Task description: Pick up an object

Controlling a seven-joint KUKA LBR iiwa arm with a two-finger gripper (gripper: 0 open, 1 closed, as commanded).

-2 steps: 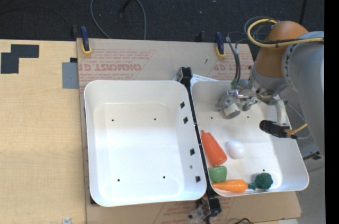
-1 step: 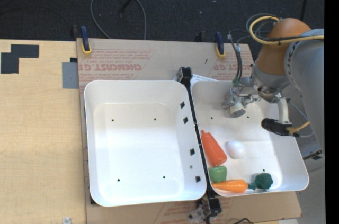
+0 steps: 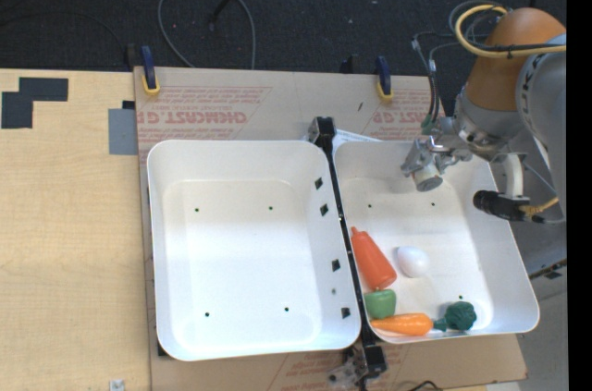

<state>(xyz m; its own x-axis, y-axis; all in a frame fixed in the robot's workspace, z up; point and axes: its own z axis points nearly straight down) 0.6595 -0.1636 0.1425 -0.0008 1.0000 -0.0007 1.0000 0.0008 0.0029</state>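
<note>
My gripper (image 3: 423,169) hangs over the far part of the right bin (image 3: 504,264), apart from every object. The objects lie together at the near end of that bin. An orange-red bottle-shaped toy (image 3: 373,260) rests against the divider. A white egg (image 3: 413,262) is just to its right. Below the bottle sits a green block (image 3: 379,303), and an orange carrot (image 3: 402,323) lies along the front wall. A dark green broccoli-like piece (image 3: 460,316) is in the front right corner.
The left bin (image 3: 159,223) stands beside the right one, joined by a black divider strip (image 3: 335,223). Both rest on cardboard (image 3: 231,107) held by two orange clamps (image 3: 150,84). A wooden benchtop (image 3: 65,241) lies to the left.
</note>
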